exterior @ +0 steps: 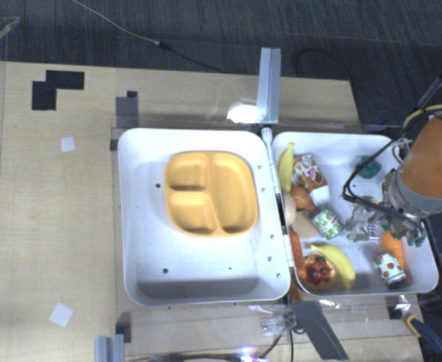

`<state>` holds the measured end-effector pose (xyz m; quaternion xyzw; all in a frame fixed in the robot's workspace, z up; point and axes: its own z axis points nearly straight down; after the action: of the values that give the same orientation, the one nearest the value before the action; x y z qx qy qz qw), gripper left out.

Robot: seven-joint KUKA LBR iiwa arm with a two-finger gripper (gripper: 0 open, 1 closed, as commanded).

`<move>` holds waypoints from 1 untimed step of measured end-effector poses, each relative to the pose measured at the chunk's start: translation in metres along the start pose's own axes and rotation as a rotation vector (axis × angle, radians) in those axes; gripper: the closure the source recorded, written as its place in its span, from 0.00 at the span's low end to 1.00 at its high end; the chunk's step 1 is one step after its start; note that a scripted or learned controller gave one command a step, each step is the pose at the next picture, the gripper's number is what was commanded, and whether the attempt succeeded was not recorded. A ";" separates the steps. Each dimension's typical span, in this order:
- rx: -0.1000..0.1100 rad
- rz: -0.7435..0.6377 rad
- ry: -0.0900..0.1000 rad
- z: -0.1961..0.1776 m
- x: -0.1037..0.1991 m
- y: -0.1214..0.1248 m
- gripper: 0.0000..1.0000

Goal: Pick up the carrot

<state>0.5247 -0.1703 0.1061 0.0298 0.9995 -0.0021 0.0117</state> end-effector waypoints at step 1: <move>-0.003 -0.123 0.015 0.004 0.026 -0.038 1.00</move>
<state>0.4965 -0.2066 0.1012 -0.0317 0.9995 -0.0012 0.0041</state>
